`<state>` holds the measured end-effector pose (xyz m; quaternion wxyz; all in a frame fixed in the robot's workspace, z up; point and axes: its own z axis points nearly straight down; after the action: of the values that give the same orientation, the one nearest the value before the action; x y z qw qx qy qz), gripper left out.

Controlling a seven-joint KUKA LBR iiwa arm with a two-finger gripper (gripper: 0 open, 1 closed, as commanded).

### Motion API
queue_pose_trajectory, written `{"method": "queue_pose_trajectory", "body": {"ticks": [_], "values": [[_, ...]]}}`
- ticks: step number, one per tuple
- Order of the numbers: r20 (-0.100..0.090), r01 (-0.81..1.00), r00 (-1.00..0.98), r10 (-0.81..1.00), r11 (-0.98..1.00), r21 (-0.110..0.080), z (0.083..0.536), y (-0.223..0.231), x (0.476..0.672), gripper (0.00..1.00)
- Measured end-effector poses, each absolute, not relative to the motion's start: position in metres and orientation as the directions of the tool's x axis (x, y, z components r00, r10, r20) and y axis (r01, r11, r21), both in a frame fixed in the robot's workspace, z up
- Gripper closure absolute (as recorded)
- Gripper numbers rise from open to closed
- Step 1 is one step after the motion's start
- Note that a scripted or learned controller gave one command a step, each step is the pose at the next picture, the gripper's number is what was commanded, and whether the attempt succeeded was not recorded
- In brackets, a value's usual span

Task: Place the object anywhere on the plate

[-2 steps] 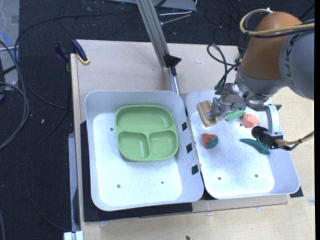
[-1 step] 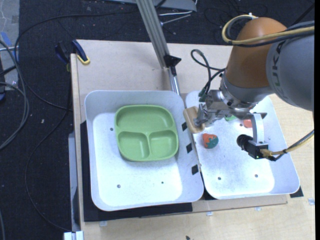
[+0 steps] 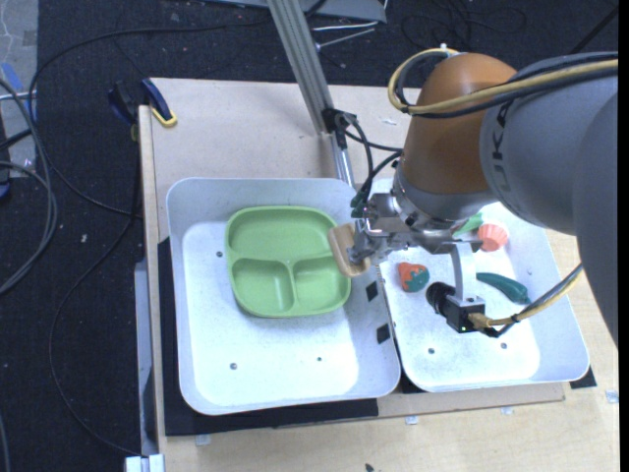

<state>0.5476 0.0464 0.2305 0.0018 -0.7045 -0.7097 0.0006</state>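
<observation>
While the arm leans in from the right, a small tan, wood-coloured object (image 3: 344, 248) sits at the right rim of the green plate, approx. over the edge of its lower-right compartment. It looks pinched at the gripper (image 3: 356, 247), but the wrist body covers much of it, so whether the claw is clamped on it or has let go can't be told from this angle.

Green plate (image 3: 285, 261): rounded, three compartments, lying in the left white bin (image 3: 270, 362), toward its upper right. Nothing else visible on the plate.

Step in hand, as a judgement: carry/placement phase, w/ the object arriving at the plate's rim but not clearly resting inside. Next move probably calls for a short shift left so the piece is fully over a compartment, then a lowering and release; dropped here, it could tip off the rim into the bin.

Right white bin (image 3: 491, 352) holds leftovers: an orange-and-teal toy (image 3: 414, 276) just below the wrist, a pink-red piece (image 3: 491, 235) near the arm's edge, a dark teal curved item (image 3: 503, 285) to the right. A black cable fitting (image 3: 454, 308) hangs off the wrist w/ a yellow cable.

Hard to make out: the object's exact shape & whether it touches the plate. The orange band (image 3: 452, 126) and grey arm body block the right bin's top half. Bench is pale wood; an aluminium post rises behind the bins.
</observation>
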Motion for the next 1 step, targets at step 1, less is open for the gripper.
{"method": "queue_pose_trajectory", "body": {"ticks": [1], "values": [[0.002, 1.0, -0.009, 1.0, 0.009, -0.003, 0.2377, 0.1024, 0.5215, 1.0]]}}
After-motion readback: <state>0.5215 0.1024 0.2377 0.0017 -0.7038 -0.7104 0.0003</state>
